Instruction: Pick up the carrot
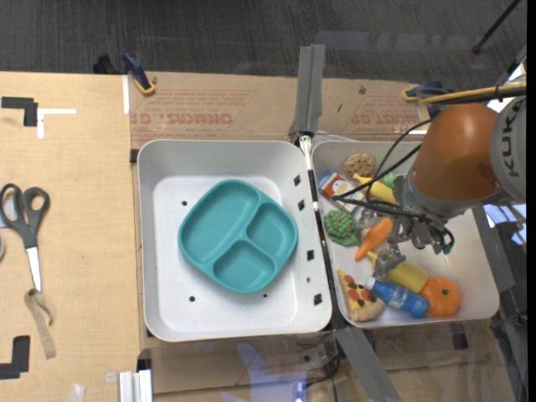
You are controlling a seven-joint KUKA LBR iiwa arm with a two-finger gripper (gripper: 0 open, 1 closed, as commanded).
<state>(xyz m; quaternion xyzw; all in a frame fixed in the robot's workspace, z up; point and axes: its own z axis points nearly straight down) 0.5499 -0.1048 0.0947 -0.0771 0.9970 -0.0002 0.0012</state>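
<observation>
The carrot (373,236) is orange and lies tilted in the right bin (481,308), near the bin's middle left. My gripper (386,259) hangs under the grey wrist and orange band (456,153), just to the lower right of the carrot and very close to it. Cables and the wrist hide part of the gripper. I cannot tell whether the carrot is touched or held.
Around the carrot lie a green vegetable (341,225), a pizza slice (358,296), a blue bottle (401,299), a yellow block (409,275), an orange fruit (442,296) and a cookie (362,164). The left bin (159,308) holds a teal divided plate (239,235). Scissors (25,220) lie far left.
</observation>
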